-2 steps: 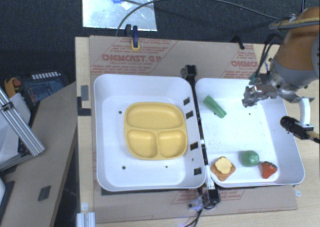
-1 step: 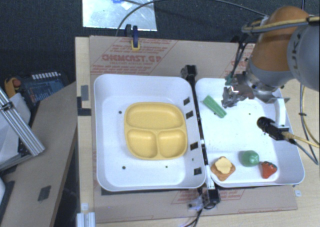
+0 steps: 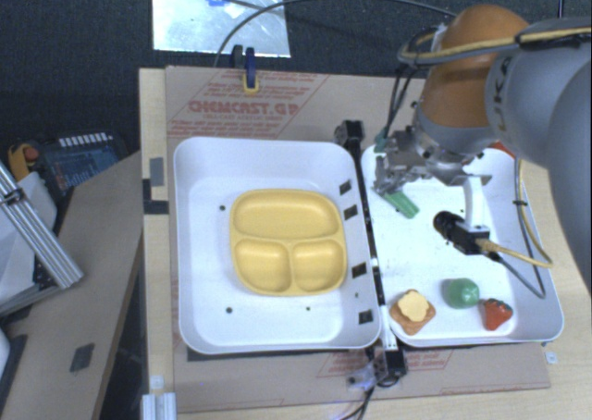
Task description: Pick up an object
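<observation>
The hand is seen in the upper left part of the right bin, right of centre in the frame, set low over a small green block that lies tilted on the bin floor. Whether the hand is wide or narrow cannot be told, and nothing can be said to be held.

The green block is judged light, stiff and smooth-sided; it would best be taken across its short width, near the middle, so that it is not tipped.

Along the lower edge of the same bin three toy foods are found: a tan sandwich-like piece, a rounded green piece and a red strawberry-like piece. These are judged light and rather slippery, the round one likely to roll.

A yellow divided plate is laid in the left bin.
</observation>
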Action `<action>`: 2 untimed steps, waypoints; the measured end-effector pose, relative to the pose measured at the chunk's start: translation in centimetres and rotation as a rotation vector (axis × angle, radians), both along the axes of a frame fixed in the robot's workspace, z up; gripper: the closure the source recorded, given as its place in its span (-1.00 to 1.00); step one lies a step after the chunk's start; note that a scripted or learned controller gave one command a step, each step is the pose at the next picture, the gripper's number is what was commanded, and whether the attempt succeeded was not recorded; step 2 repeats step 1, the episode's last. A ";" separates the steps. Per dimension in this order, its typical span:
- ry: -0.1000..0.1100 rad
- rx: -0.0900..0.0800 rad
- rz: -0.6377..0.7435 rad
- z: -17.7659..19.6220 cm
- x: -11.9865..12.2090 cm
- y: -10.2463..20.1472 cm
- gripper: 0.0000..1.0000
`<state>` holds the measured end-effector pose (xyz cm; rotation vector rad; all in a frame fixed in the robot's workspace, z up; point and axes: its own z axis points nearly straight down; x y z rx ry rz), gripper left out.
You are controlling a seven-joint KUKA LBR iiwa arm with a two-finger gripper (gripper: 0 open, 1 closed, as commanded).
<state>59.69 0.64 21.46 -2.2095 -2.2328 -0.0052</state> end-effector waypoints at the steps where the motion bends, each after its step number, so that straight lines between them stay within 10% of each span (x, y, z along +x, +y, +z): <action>1: 0.000 -0.001 -0.001 1.5 -0.5 5.4 1.00; 2: 0.000 -0.001 -0.001 1.5 -0.5 5.4 1.00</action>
